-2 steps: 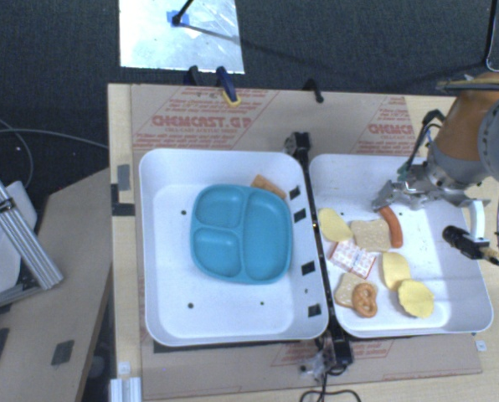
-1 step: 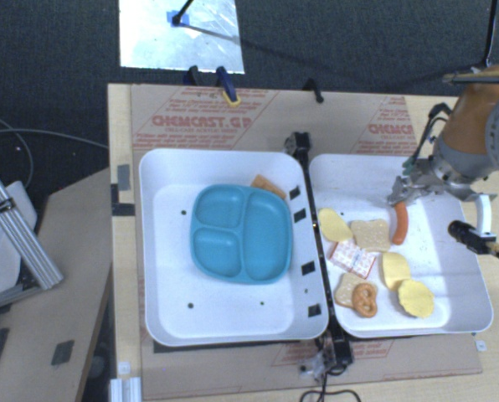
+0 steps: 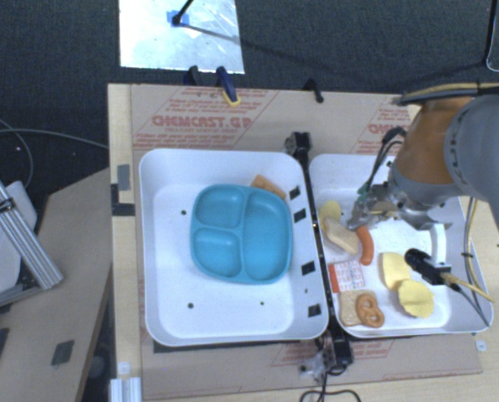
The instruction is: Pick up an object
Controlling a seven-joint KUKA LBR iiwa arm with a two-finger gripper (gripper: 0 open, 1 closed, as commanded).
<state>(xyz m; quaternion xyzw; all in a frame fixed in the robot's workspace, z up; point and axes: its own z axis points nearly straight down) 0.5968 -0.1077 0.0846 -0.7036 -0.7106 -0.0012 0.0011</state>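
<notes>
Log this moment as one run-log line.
arm: over right bin | gripper: low beside orange sausage and pale wedge | blue plate: left bin

I cannot make out the gripper (image 3: 356,216) tips against the food in the right bin (image 3: 333,171). The arm (image 3: 475,153) runs off the right edge and hides that bin's far right corner. An orange item (image 3: 267,185) sits half hidden behind the blue plate (image 3: 239,232).
</notes>
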